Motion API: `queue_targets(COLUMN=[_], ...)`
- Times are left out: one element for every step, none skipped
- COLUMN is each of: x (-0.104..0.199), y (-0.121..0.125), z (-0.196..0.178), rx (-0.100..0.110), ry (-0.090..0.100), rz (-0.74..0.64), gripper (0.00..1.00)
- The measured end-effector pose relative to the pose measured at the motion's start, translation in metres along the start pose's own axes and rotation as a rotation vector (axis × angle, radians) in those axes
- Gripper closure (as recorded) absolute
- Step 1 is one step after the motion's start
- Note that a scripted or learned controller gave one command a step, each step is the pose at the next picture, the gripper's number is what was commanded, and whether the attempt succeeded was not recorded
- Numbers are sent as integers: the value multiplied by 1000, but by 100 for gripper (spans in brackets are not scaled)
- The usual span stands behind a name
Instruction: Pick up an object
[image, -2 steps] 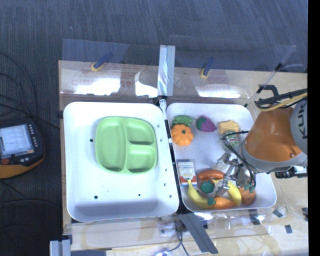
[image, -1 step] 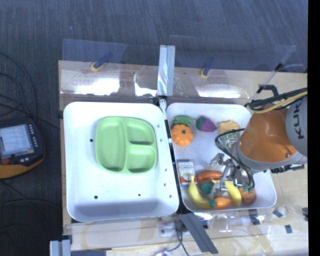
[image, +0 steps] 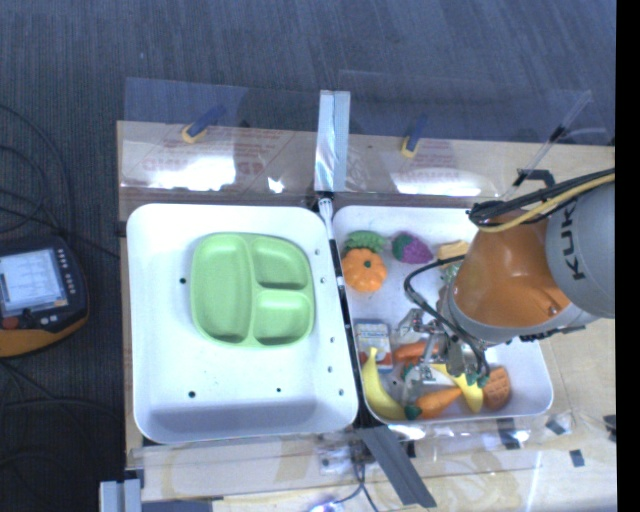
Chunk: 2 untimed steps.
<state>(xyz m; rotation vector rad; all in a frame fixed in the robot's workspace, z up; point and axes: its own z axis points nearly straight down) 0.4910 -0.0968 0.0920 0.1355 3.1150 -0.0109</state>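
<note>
Here, the scene by its parts, each placed against the divider wall (image: 338, 300) between the two bins:

Target objects: a heap of toy food in the right bin (image: 540, 395), packed into the near corner by the divider: a banana (image: 375, 388) lying right along it, carrots (image: 438, 401) and a strawberry-like piece (image: 497, 386) further off.

Other pieces: a small orange pumpkin (image: 364, 269) just beside the divider at the far end, with a green piece (image: 364, 241) and a purple piece (image: 410, 247) behind it.

Hand: the hand (image: 445, 358) is low over the heap; whether it is wide, narrow or holding anything I cannot tell, as cables and clutter mask it.

Arm: the orange band (image: 505, 280) and grey body cover the bin's outer half.

Risk: the pieces touch and overlap, so a closing grip could likely pinch two at once, or nudge the banana against the divider and slip off its curve.

Edges: the near rim and the divider hem the heap on two sides.

Open room: bare white floor lies mid-bin, between the pumpkin and the heap.

Left bin (image: 160, 400): across the divider, it bears a green sectioned tray (image: 250, 288), well apart.
</note>
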Motion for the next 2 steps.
queue_targets(x=[1,0], y=[-1,-1], z=[1,0], rx=[-5,-5], ry=[3,2], rz=[42,-32], gripper=[0,0])
